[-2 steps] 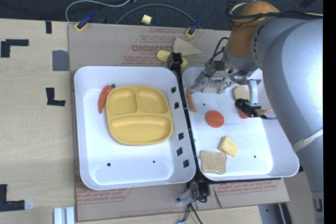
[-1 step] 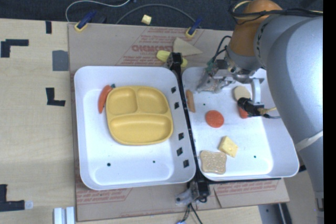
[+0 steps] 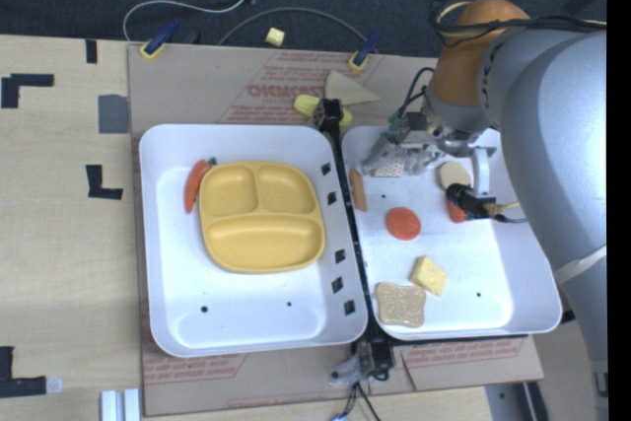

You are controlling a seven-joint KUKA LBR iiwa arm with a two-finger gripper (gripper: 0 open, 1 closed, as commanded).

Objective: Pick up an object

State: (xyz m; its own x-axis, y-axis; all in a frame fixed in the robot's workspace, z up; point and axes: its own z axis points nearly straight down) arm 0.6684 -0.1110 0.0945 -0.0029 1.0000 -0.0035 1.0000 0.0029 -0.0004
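Note:
My gripper hangs low over the back of the right bin, under the grey arm with its orange band. A small speckled beige piece lies right at the gripper; whether it is gripped I cannot tell. In the same bin lie a red round slice, a yellow cheese wedge, a bread slice, a brown strip against the left wall, a cream piece and a small red piece.
The left bin holds a yellow divided plate and an orange carrot beside it. A black divider with clips runs between the bins. A yellow object and cables lie behind the bins.

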